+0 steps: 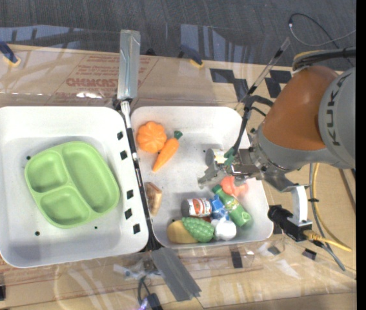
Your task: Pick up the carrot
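So the surface (53,76) here is covered in flattened brown cardboard under clear plastic, and it carries two shallow white bins side by side. The left white bin (8,173) just has a lime green plastic plate with three compartments (71,183) sitting in the middle, tilted a bit on the diagonal.

The right white bin (195,118) is where all the stuff is. Coming in from the right is the grey arm with its big orange band (299,112), which hangs over the right edge of that bin. The tool (224,166) sits low over the middle-right of the bin, metal bits and wires all around it, and honestly I can't tell whether it's apart or together from this angle. Nothing visibly gripped.

Contents, bigger to smaller: a small orange toy pumpkin (151,136) at the far left of the bin, and touching it on the near-right side is the orange toy carrot with a green tip (165,153), lying diagonally, well left of the tool. Along the near wall there's a bumpy green toy vegetable (199,228) lying against a yellow rounded piece (177,232), then a green bottle (234,208), a red-labelled small can (199,206), and a pinkish-red piece (232,186) just under the tool. A brownish chunk (153,197) sits by the left wall.
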Controlling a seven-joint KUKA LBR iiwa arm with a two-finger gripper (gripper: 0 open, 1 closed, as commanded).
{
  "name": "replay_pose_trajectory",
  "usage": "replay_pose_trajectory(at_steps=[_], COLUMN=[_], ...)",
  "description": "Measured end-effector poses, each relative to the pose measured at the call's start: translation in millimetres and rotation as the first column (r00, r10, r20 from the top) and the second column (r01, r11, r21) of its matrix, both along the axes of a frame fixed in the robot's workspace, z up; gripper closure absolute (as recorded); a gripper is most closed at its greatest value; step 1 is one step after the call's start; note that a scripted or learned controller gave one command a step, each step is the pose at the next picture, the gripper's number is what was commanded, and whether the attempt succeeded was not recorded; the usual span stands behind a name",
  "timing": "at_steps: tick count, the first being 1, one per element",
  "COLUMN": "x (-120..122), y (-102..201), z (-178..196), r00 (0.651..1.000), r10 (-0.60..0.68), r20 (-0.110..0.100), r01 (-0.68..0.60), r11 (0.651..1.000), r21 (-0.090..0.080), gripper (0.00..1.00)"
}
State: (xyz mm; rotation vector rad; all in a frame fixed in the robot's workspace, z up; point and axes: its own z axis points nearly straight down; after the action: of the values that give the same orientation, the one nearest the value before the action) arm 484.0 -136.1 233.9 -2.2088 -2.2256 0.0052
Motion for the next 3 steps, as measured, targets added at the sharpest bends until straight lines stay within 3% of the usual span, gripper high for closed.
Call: replay_pose_trajectory(at_steps=[1, 2, 3], x=[82.5, 119.3, 119.7], y=[18.7, 37.8, 37.6], z=[-90.0, -141.3, -131.0], r00=[0.998, 0.996, 0.997], r10=[-0.062, -0.084, -0.081], r20=[-0.001, 0.001, 0.001], r01=[0.062, 0.084, 0.081], r11=[0.998, 0.996, 0.997], r21=[-0.002, -0.002, -0.002], gripper=[0.00, 0.00, 1.00])
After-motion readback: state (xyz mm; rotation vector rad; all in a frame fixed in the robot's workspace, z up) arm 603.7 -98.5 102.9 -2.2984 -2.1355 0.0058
